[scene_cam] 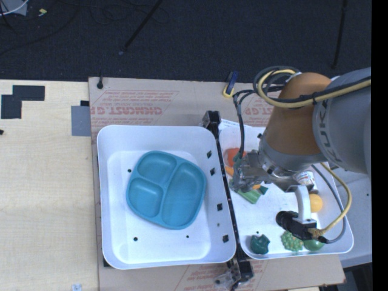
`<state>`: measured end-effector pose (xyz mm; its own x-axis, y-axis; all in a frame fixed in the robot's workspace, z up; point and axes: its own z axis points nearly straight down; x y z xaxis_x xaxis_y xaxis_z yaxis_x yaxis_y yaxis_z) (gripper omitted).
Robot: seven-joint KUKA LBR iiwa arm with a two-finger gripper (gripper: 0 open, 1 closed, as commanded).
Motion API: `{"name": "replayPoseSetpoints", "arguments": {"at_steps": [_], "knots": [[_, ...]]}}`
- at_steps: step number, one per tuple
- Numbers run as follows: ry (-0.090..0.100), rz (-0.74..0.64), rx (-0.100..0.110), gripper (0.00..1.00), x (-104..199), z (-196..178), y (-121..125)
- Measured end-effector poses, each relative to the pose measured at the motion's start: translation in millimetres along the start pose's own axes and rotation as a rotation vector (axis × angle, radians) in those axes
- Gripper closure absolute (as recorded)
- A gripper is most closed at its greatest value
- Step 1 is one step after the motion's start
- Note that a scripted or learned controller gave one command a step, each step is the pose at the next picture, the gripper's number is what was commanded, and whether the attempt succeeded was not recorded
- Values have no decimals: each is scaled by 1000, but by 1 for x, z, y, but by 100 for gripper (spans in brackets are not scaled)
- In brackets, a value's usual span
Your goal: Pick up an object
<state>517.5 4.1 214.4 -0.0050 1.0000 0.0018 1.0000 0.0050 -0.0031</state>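
Blue plastic is all that lies in the bin on the view's left (115, 147): a divided plate (167, 188), flat on the floor and well apart from the work; the small things are in the right-hand bin (270, 214), and both bins sit on the pale bench (42, 193).

The arm (345, 120) reaches in from the right, its orange band over the far half of that bin; the jaws hang low at the bin's left side, near the wall shared with the other bin. Just under them lies a green piece (248, 194), with a small orange bit (262, 190) touching or just beside it and an orange-red piece (231, 157) a little further back. Whether the jaws are apart or together I cannot tell, since the wrist hides them; nothing shows between them, so I claim no hold.

Along the near edge lie a dark teal piece (260, 243), a pale green knobbly one (292, 241) and another green one (314, 245); a yellow piece (315, 202) sits nearer the middle.

I judge the step to be the grasp itself, aimed at the green piece; the lift is not yet done. The next move calls for a square closing on that piece alone, clear of its orange neighbour and the wall, then a straight rise.
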Motion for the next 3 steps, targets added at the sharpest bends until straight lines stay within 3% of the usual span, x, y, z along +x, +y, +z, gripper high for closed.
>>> {"name": "replayPoseSetpoints", "arguments": {"at_steps": [2, 3], "knots": [[-1, 1, -3, 100, 75, -23, 58], [-3, 3, 2, 100, 75, -22, 53]]}}
